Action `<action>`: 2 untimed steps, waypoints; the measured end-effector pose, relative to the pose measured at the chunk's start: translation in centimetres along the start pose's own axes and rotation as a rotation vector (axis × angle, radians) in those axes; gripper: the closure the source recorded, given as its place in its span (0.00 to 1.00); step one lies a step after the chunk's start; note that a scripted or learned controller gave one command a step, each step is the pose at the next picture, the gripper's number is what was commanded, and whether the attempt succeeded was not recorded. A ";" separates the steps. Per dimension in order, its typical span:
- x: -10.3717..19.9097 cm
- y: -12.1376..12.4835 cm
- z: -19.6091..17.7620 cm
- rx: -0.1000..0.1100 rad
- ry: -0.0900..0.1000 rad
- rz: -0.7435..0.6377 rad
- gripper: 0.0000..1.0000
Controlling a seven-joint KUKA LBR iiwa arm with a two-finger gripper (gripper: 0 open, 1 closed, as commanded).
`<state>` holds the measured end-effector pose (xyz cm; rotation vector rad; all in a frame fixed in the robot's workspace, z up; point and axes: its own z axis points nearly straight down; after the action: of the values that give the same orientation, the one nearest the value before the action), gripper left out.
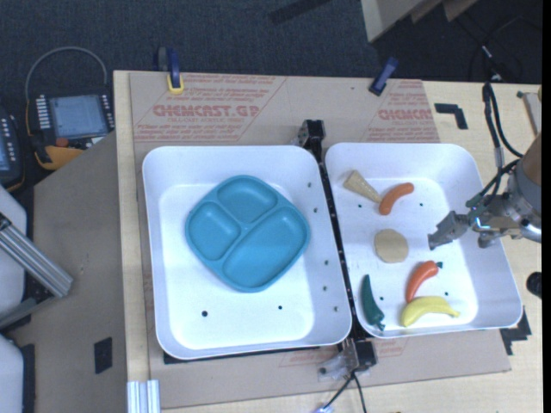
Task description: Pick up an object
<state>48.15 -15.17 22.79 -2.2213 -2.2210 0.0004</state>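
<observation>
The right bin [482,292] holds several toy foods: a tan cone [362,185], an orange sausage [396,197], a round tan biscuit [392,246], a red-orange pepper [422,276], a yellow banana [429,311] and a dark green pepper [367,300] at the front left wall. My gripper [465,233] hovers over the bin's right half, right of the biscuit and above the red-orange pepper. It is open, and nothing sits between its fingers.
The left bin [172,299] carries a blue divided plate [248,231] at its middle. A black divider strip [331,231] runs between the bins. Cables [493,127] hang near the arm at the right edge.
</observation>
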 end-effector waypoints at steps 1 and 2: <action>1.0 0.5 5.5 0.007 0.003 -0.001 0.00; 0.9 0.9 11.8 0.007 0.003 0.000 0.00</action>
<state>49.06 -14.25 11.03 -2.2166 -2.2164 0.0048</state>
